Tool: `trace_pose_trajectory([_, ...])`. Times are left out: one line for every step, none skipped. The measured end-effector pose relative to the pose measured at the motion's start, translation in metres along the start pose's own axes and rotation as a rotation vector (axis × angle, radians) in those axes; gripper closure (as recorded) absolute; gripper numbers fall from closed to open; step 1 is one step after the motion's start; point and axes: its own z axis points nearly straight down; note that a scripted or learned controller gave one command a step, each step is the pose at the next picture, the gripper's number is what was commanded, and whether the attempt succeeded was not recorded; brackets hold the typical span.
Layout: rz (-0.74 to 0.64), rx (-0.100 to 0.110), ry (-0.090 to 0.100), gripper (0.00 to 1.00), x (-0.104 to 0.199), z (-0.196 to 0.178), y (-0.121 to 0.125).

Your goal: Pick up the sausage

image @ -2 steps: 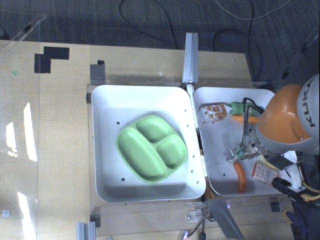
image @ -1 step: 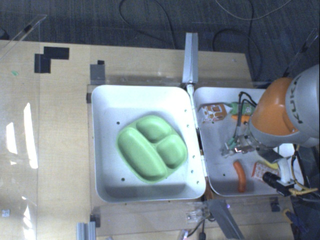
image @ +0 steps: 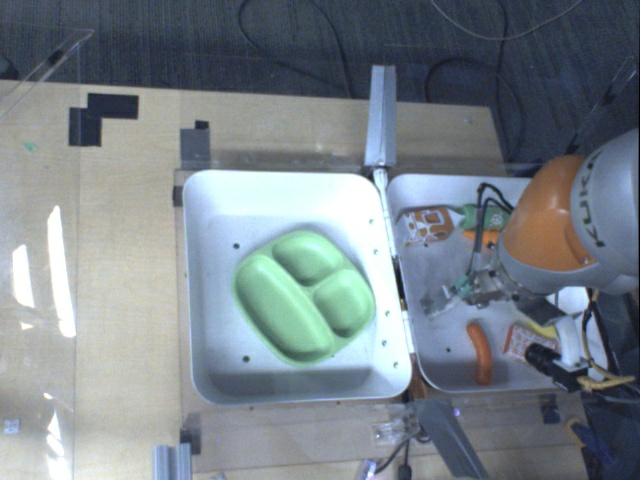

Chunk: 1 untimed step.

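Observation:
The sausage (image: 481,352) is a short orange-red link lying lengthwise near the front edge of the right bin (image: 440,363). My gripper (image: 462,290) hangs below the orange wrist band, low over the middle of that bin, a little behind and to the left of the sausage. Nothing shows between it and the sausage, and the two stand apart.
The left bin (image: 210,268) holds a green three-compartment plate (image: 304,295). In the right bin a small orange-and-white packet (image: 430,225) lies at the back, and a packet with red print (image: 522,340) and a white object (image: 572,300) lie at the right. Cables trail at the right front corner.

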Motion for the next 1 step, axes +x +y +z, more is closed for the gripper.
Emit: trace_pose_trajectory([-0.219,-0.004,0.000,0.00,-0.0165,0.0005,-0.0304])
